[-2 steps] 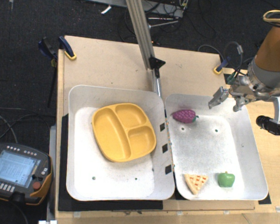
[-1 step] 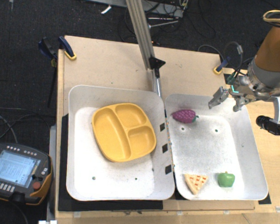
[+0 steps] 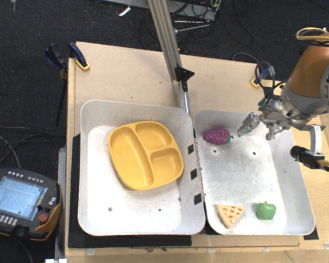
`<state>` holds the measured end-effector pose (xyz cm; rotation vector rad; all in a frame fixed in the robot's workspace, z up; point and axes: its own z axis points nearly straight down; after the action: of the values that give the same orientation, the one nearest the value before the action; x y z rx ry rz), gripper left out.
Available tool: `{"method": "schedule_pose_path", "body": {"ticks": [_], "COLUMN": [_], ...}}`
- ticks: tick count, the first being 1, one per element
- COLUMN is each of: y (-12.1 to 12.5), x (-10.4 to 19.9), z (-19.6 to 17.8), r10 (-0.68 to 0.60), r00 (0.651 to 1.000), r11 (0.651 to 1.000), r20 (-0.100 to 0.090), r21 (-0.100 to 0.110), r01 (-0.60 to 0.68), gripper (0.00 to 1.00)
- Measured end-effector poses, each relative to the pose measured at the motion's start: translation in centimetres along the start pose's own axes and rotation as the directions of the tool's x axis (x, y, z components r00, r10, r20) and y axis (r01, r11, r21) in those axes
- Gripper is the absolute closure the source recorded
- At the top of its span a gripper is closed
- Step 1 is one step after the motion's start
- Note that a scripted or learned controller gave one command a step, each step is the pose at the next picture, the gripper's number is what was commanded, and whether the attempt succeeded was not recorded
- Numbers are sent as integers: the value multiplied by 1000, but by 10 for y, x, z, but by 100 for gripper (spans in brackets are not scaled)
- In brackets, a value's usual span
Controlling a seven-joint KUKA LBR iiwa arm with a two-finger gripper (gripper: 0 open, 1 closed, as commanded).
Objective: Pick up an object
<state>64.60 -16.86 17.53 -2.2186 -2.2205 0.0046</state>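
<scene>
Dark carpet-looking floor ran all around the tan bench (image 3: 129,74), with cables trailing across it and a teach pendant (image 3: 16,202) lying off the lower left corner. Two shallow white bins sat side by side on the bench. The left bin (image 3: 90,207) had a yellow divided plate (image 3: 145,154) lying in it, kind of toward the upper middle, three compartments with nothing in them as far as I could see.

The right bin (image 3: 288,183) had the little toys. A purple grape bunch (image 3: 217,135) was up near the top left corner, a pizza slice (image 3: 229,214) sat near the bottom edge, and a green pepper (image 3: 266,210) was just to the right of the pizza, not touching it.

The arm (image 3: 316,72) came in from the right, and the hand (image 3: 259,129) was over the upper part of the right bin, just to the right of the grapes. Its fingers (image 3: 246,125) were spread apart, with nothing between them. The grapes looked close to the nearer finger, but I couldn't tell if they actually touched.

A grey metal pole (image 3: 169,40) slanted across the top of the bench, and clamps sat on the bench's back corners.
</scene>
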Motion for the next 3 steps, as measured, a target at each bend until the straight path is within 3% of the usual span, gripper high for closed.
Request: {"method": "schedule_pose_path", "body": {"ticks": [2,3], "y": [3,5], "x": [0,0], "z": [82,69], "r10": [-2,-3], "r00": [1000,1000], "r11": [1000,1000], "r20": [0,1], "r21": [0,-6], "r01": [2,3], "gripper": [0,100]}}
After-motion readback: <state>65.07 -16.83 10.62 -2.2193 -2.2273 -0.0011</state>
